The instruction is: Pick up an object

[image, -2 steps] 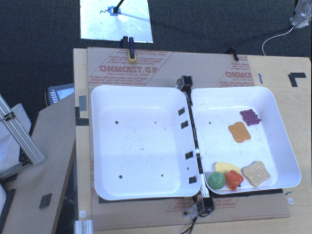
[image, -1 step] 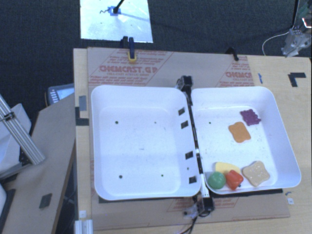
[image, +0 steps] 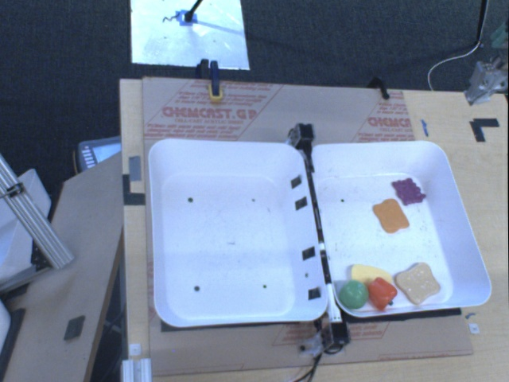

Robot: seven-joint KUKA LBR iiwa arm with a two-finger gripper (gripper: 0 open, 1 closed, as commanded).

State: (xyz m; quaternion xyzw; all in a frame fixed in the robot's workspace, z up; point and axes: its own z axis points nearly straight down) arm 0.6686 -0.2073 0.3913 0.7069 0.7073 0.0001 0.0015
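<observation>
Green and red are sitting nearest: a green ball and a red piece are crowding the near corner of the right bin, touching each other, with a yellow wedge lying just behind them and a tan toast-shaped piece just beside the red one. I am judging this cluster a poor first target, since anything closing there is likely to be nudging a neighbour or scraping the bin wall. Further back an orange flat piece is lying alone on open floor, and beyond it, near but apart, a purple knobbly piece is resting. I am favouring the orange one: coming straight down over its middle, closing across its narrower width and lifting slowly, though it is looking thin and may be slipping out. The left bin is offering me nothing to take.

How my gripper is set, spread or pressed together, I cannot tell. The yellow wedge is partly hidden by the green ball and the red piece, so its full shape is staying unclear. Beyond the bins, a printed cardboard sheet is running under both of them, largely covered. At the far right edge a grey metal fitting with a pale cable is being cut off; it is possibly a clamp, but I am not sure
</observation>
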